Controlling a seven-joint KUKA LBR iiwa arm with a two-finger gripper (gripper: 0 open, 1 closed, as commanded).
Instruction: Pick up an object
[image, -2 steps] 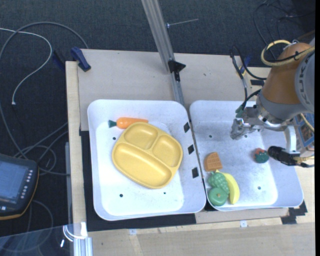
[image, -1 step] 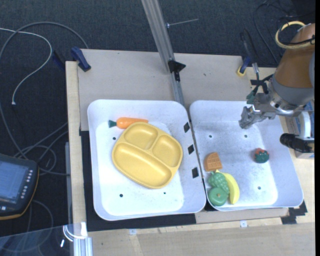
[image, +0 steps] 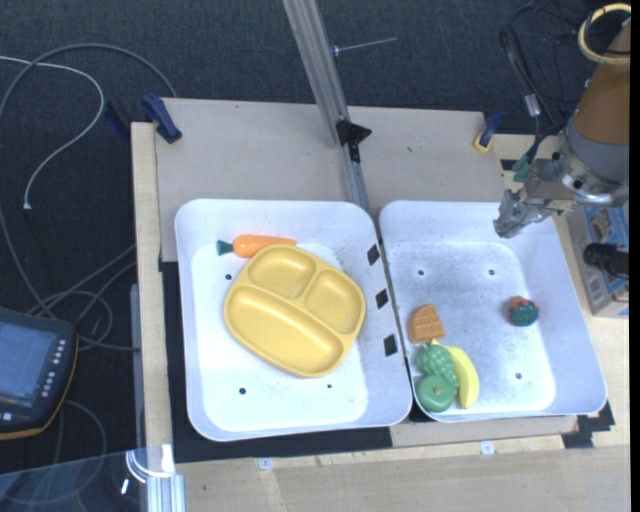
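Observation:
My gripper (image: 510, 216) hangs over the far right corner of the right bin (image: 470, 280), with no object under it. Near that bin's right side lies a small red and green toy fruit (image: 522, 311), well in front of the gripper. Along its left front edge sit a brown toast slice (image: 426, 323), a green grape bunch (image: 436, 358), a yellow banana (image: 463, 376) and a green apple (image: 433, 393), packed close together. The left bin (image: 210, 400) holds a yellow divided plate (image: 293, 308) and an orange carrot (image: 262, 243) behind it.
A grey metal pole (image: 330, 90) slants down to the gap between the bins. Blue clamps (image: 160, 117) grip the bench's far corners. Cables and a tablet (image: 30, 370) lie on the floor at the left. Boxes stand beside the right bin's right edge.

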